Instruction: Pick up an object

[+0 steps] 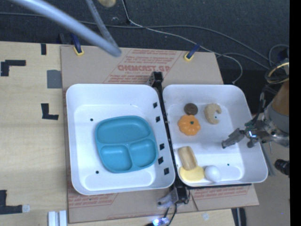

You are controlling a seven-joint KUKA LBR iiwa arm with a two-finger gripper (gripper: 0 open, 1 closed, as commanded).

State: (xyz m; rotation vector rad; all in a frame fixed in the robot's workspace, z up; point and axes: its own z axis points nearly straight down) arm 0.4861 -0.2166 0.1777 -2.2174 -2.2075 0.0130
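Pumpkin (189,125) is sitting in the right bin (235,98), left of the pincer (237,139), which is hovering nearby, fingers apart, holding nothing. Approach step, I'd guess; next it needs lowering over something.

Right bin (237,98) right half bare; food crowds left side.

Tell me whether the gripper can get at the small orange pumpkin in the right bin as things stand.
Probably yes. The gripper sits over the right white bin, and bare floor lies between it and the small orange pumpkin; the brown round piece crowds it only from behind.
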